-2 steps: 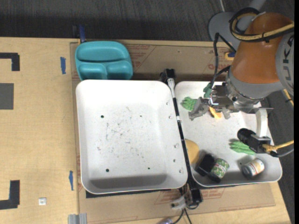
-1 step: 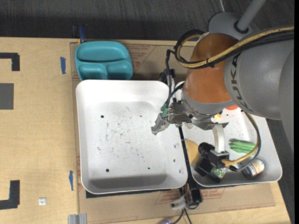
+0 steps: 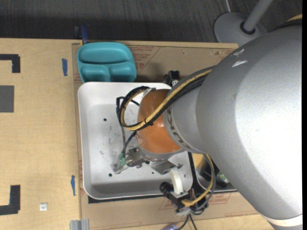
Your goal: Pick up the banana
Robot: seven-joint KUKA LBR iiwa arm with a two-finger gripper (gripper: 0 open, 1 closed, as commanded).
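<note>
One grey arm [image 3: 249, 123] reaches low over white bin [image 3: 96, 128]; tool [image 3: 125, 161] state unclear; teal tray [image 3: 106, 61] just behind bin.

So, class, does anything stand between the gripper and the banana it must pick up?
It cannot be settled. The gripper hangs low over the white bin, and the arm with its orange band hides the bin's right part, so the banana's place cannot be told. No obstacle is visible beside the gripper.
</note>
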